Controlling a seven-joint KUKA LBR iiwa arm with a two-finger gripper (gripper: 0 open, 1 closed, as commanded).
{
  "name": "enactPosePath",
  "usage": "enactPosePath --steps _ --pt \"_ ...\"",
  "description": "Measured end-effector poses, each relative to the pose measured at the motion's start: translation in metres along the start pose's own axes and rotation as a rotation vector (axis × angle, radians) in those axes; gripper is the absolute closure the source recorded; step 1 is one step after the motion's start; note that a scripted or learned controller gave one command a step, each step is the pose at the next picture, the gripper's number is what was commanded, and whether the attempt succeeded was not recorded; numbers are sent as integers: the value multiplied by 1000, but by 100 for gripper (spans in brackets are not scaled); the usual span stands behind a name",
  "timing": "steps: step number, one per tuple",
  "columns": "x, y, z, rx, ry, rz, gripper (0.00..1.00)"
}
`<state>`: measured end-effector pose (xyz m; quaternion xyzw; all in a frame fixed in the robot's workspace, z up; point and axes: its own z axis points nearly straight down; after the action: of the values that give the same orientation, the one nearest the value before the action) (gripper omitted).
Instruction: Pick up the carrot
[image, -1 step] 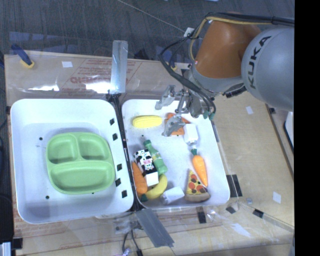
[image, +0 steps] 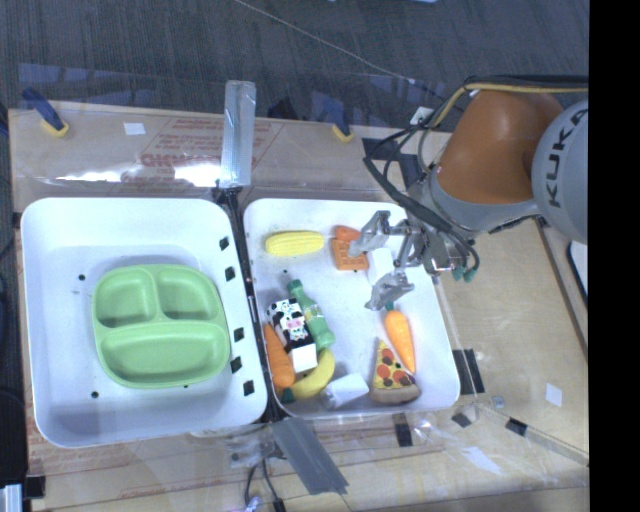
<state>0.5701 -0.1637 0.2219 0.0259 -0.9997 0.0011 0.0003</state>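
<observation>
Carrot (image: 400, 338) lies in right bin (image: 440, 300), near its right wall, tip pointing down toward pizza slice toy (image: 392, 372). Gripper (image: 385, 262) hangs just above carrot's top end, jaws apart, nothing between them, so prob lined up for a descent. Second orange veg (image: 279, 356) sits by left wall w/ banana (image: 314, 376); could confuse the pick. Green plate (image: 158, 325) in left bin, irrelevant.

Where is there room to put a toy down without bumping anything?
The left bin has bare white floor all around the green plate. The right bin is crowded: corn, carrot, pizza and banana leave just a patch mid-bin.
</observation>
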Motion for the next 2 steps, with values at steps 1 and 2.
enactPosePath --steps 1,2 --pt "49 -16 118 -5 8 86 0" --pt "93 -35 129 1 -7 -211 0"
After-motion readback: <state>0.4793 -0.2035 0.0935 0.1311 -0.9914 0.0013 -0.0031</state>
